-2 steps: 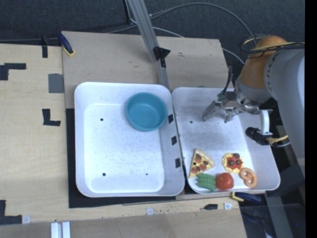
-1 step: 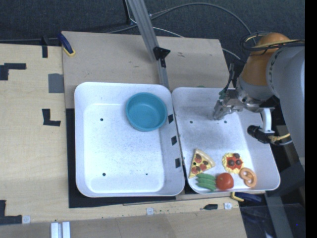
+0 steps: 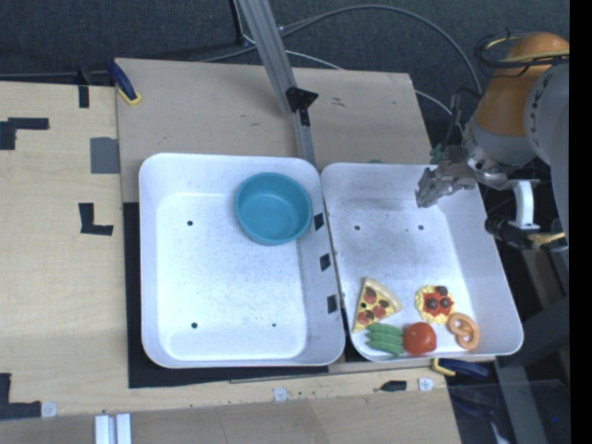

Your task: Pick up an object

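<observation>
Overhead, the grey arm (image 3: 532,118) reaches in from the right, its orange band above the wrist, and the tool (image 3: 428,191) hangs over the upper part of the right bin (image 3: 481,248); nothing shows between its tips. Below it, at the bin's near edge, lie a pizza slice (image 3: 375,302), a small round pizza (image 3: 435,301), a pretzel (image 3: 462,329), a red tomato (image 3: 420,339) and a green vegetable (image 3: 385,339). Left of the tool, a blue bowl (image 3: 273,208) sits in the left bin (image 3: 176,276).

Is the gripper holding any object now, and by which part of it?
Nothing is held. The gripper hangs over a bare part of the right bin, away from the toys.
</observation>
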